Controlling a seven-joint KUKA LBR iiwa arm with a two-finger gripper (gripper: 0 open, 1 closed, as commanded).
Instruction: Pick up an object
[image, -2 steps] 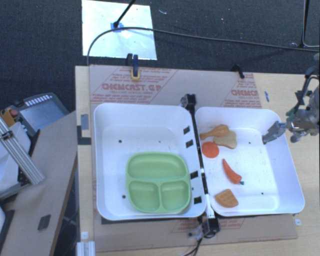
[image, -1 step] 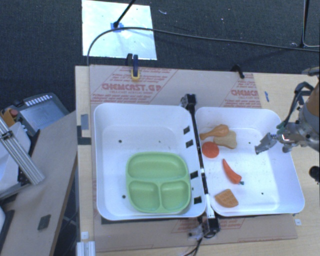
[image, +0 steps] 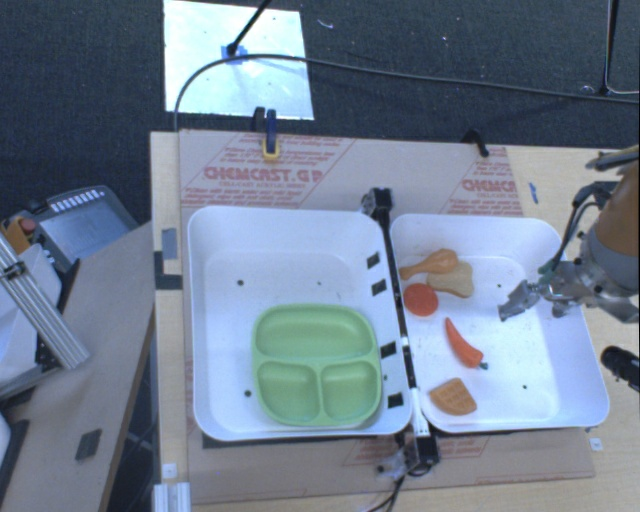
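Carrot (image: 463, 344) mid right bin (image: 575, 400), red disc (image: 421, 299) and tan drumstick (image: 441, 272) at upper left, orange wedge (image: 453, 397) below, green divided plate (image: 318, 365) in left bin (image: 215, 300), end effector (image: 535, 298) above right bin's right side, fingers apart, clasping nothing.

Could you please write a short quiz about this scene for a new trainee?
1. True or false: the green divided plate lies in the left bin.
2. How many food items lie in the right bin?
3. Which item lies nearest the gripper: A) red disc, B) orange carrot, C) green divided plate?

Key
1. True.
2. Four: drumstick, red disc, orange carrot, orange wedge.
3. B.
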